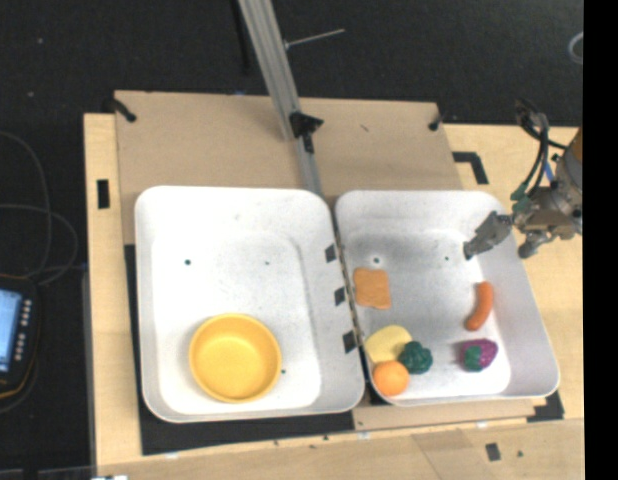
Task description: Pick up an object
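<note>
The arm enters from the right edge of the camera view, with little more than its wrist end and a few dark cables showing. Its hand (501,240) sits at upper right, pointing left and slightly down. Two grey fingers (485,235) are spread apart, one reaching out leftward, the other shorter and nearer the wrist, with nothing between them.

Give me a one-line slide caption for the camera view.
Pincer open above right bin of toy food; yellow bowl in left bin.
</note>
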Robot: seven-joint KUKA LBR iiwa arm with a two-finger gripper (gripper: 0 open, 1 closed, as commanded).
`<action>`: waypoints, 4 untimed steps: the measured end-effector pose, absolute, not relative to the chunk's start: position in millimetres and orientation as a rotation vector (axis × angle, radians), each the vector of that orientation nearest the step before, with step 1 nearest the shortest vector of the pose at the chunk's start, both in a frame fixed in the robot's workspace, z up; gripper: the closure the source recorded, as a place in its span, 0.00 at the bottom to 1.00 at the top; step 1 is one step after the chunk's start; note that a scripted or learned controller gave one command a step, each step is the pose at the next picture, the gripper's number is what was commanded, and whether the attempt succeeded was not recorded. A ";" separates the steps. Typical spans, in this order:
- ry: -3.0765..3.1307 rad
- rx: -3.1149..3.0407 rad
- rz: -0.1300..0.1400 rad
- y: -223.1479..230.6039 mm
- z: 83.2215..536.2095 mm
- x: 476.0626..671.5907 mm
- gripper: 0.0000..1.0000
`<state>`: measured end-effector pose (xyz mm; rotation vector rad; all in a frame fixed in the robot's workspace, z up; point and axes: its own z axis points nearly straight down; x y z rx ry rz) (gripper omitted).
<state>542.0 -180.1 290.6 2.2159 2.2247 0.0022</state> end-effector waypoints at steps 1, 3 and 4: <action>2.224 2.217 0.003 -180.2 290.7 542.0 0.00; 2.222 2.223 -0.006 -178.8 189.5 547.7 0.00; 2.220 2.222 -0.001 -186.7 133.9 543.7 0.00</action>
